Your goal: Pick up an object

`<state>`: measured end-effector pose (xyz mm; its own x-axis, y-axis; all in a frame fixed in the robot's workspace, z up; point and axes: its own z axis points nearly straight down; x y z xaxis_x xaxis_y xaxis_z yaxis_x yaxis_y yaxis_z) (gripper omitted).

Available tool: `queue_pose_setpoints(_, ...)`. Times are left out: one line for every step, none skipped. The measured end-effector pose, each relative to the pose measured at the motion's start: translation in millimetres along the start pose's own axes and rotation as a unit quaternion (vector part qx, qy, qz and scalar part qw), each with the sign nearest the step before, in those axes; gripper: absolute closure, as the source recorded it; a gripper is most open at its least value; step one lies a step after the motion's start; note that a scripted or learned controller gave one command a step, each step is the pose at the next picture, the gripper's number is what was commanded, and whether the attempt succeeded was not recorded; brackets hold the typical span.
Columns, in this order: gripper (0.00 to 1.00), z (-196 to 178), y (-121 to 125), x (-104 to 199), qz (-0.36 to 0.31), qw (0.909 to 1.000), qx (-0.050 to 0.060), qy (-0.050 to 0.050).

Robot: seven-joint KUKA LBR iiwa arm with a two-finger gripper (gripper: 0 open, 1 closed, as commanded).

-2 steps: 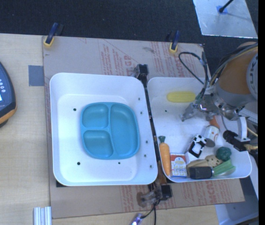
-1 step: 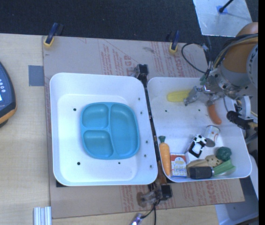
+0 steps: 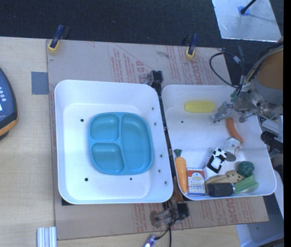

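Sausage [image 3: 234, 129], orange and slanted, lies in the right bin [image 3: 186, 133] just below the gripper [image 3: 232, 112], whose jaws look spread and empty, so the pickup is not yet done.

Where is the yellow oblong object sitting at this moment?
The yellow oblong object lies in the right bin, near its far edge, to the left of the hand and well apart from the pile of items at the bin's near edge.
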<state>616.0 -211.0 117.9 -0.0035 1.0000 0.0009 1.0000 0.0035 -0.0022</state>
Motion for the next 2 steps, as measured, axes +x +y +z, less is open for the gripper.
queue_pose_setpoints(0.00,27,-62,-1,-0.001,1.0000,0.001,-0.001)
queue_pose_setpoints(0.00,26,-3,44,-0.002,1.0000,0.001,-0.001)
